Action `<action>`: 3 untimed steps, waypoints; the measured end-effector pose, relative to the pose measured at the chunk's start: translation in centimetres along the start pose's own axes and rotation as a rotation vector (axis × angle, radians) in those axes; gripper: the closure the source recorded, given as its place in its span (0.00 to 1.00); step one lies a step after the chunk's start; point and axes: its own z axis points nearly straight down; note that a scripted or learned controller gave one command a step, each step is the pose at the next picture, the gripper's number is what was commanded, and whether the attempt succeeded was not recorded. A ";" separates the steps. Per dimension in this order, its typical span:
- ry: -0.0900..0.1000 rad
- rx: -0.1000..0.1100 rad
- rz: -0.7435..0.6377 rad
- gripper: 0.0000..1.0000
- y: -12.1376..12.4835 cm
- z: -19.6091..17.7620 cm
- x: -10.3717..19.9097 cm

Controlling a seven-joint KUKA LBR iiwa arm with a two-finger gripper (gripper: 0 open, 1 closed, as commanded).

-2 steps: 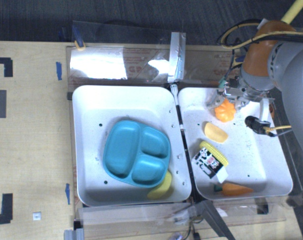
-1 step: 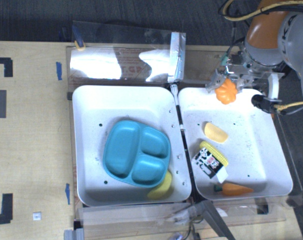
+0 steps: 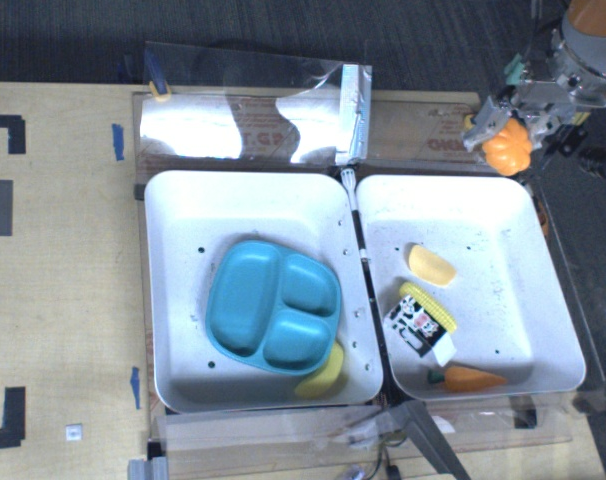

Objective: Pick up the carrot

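The two white bins point(image 3: 183, 193) sit side by side, down and to the left of the gripper point(image 3: 507, 128), which hangs off the far right corner of the right bin. An orange, rounded object point(image 3: 508, 151) sits between its fingers, so it is closed on that and not on the target. The blue divided plate point(image 3: 273, 306) fills the left bin. The carrot point(image 3: 470, 376) lies untouched against the near wall of the right bin, well apart from the gripper; the pick seems not yet started
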 end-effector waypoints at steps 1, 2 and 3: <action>0.003 0.004 -0.209 1.00 1.7 -3.7 7.2; 0.006 0.013 -0.520 1.00 1.3 -2.2 2.1; 0.006 0.011 -0.521 0.00 1.3 -2.3 2.1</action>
